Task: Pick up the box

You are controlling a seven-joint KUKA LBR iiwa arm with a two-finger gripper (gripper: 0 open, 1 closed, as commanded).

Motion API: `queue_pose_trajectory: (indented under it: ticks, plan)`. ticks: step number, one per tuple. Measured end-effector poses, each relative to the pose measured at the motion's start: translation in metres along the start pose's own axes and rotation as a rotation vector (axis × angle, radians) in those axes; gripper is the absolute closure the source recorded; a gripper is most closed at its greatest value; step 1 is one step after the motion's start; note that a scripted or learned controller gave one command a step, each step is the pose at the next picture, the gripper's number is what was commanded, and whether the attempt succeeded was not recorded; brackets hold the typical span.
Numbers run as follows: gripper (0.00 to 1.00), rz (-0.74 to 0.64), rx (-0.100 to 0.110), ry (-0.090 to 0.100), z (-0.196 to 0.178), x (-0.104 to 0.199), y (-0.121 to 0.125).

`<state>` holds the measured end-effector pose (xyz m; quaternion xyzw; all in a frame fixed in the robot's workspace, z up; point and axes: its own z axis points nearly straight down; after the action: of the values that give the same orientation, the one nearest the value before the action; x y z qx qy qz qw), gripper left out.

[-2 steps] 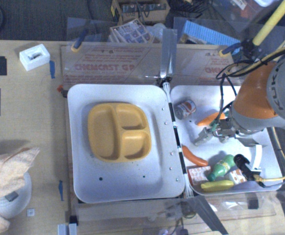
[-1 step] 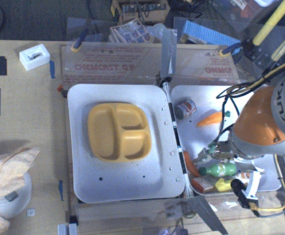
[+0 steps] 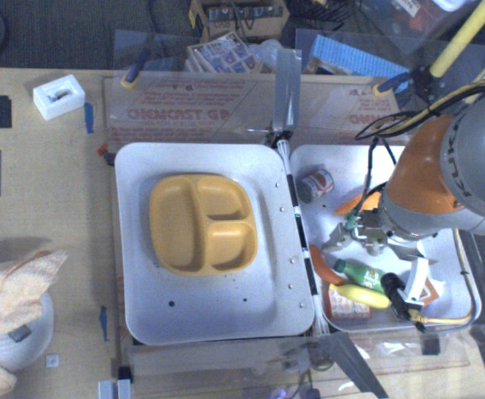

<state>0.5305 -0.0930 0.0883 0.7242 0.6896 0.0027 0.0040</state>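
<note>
**Camera view: gripper low in the right bin, box untouched beneath the bottle**

The green bottle (image 3: pixel 360 271) lies on its side in the right bin (image 3: pixel 342 158) and serves as the reference point for everything else.

The gripper (image 3: pixel 352 233) sits just above the bottle in the picture, close to it, at the end of the grey arm (image 3: pixel 442 173). The arm comes in from the bottle's upper right, and its orange band is well visible. From this angle I cannot tell whether the gripper is open or closed, and nothing can be seen held in it.

The box (image 3: pixel 346 307), a small reddish and white carton, lies just below the bottle and slightly to its left, in the near left corner of the bin. A yellow banana (image 3: pixel 365 296) lies between bottle and box. It is right beside the bottle and overlaps the box's upper edge. The box is apart from the gripper.

An orange strip (image 3: pixel 319 263) lies just left of the bottle, near the bin wall. A grey and red can (image 3: pixel 314 184) lies further up and to the left. A white and orange piece (image 3: pixel 429 288) rests to the bottle's right.

Well to the bottle's left, beyond the wall between the bins, the left bin (image 3: pixel 142 306) holds a yellow divided plate (image 3: pixel 202 223).
</note>
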Motion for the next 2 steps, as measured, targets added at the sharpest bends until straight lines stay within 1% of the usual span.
queue_pose_trajectory:
  ticks: [1,2]
  plan:
    - [0.0,0.069,0.003,0.001,0.001,-0.007,0.021]
    - [0.0,-0.083,0.002,-0.001,0.001,-0.032,0.061]
